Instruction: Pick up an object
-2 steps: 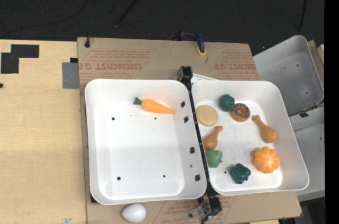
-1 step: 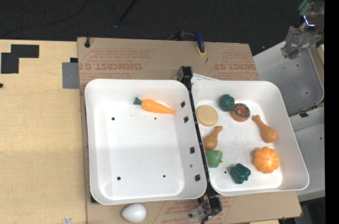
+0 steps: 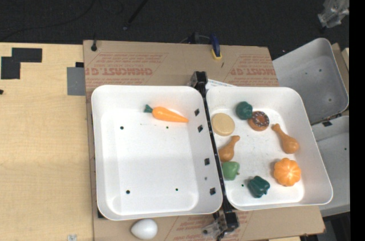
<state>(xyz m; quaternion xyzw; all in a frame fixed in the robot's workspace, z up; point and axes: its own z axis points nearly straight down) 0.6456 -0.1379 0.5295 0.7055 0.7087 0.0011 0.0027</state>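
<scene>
The left bin [image 3: 108, 177] holds one orange carrot [image 3: 166, 114] with a green top, near its far edge. In the right bin [image 3: 316, 177] lie a cream disc [image 3: 222, 124], a dark green pepper [image 3: 244, 110], a chocolate donut [image 3: 259, 120], two brown drumsticks [image 3: 285, 140] [image 3: 229, 148], a light green piece [image 3: 230, 170], an orange pumpkin [image 3: 286, 171] and a second dark green pepper [image 3: 258, 186]. My gripper [image 3: 334, 6] hangs high at the top right corner, well away from both bins, and is only partly in view.
A white egg [image 3: 144, 228] lies on the cardboard just outside the left bin's near edge. A grey tilted panel [image 3: 316, 80] stands to the right of the right bin. A black clip strip [image 3: 206, 143] joins the bins.
</scene>
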